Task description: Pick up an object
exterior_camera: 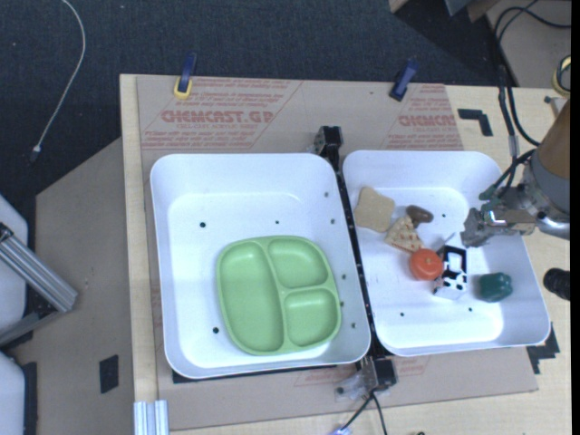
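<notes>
Several small items crowd the right bin (507, 329) near the fingers (478, 227), whose opening I cannot tell.

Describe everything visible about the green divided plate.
The green divided plate is pale green, plastic-looking, a rounded rectangle with three compartments: one long one on its left, two smaller ones on its right. It lies flat, slightly rotated, on the floor of the left bin, toward the near side, with nothing in it.
</notes>
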### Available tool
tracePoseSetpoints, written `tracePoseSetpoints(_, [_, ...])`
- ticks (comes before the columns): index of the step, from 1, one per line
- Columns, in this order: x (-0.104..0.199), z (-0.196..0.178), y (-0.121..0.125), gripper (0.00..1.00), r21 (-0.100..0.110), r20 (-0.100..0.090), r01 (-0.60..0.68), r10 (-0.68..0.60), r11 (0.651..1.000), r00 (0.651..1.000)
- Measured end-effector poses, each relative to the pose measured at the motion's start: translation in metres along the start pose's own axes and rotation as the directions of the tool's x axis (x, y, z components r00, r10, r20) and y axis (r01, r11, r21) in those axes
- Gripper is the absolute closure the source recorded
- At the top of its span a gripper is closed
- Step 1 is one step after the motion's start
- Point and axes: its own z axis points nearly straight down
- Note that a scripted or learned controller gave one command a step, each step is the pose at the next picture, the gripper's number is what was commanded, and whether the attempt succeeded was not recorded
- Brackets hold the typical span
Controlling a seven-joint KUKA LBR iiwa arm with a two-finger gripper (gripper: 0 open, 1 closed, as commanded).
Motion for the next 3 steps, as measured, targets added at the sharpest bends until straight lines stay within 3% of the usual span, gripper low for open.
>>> tracePoseSetpoints(2, [0.096, -0.006, -0.002, 1.0, 0.002, 0.0, 0.0, 0.0, 1.0, 1.0])
tracePoseSetpoints(3, [0.147, 0.008, -0.001, 1.0, 0.002, 0.002, -0.005, 0.005, 1.0, 1.0])
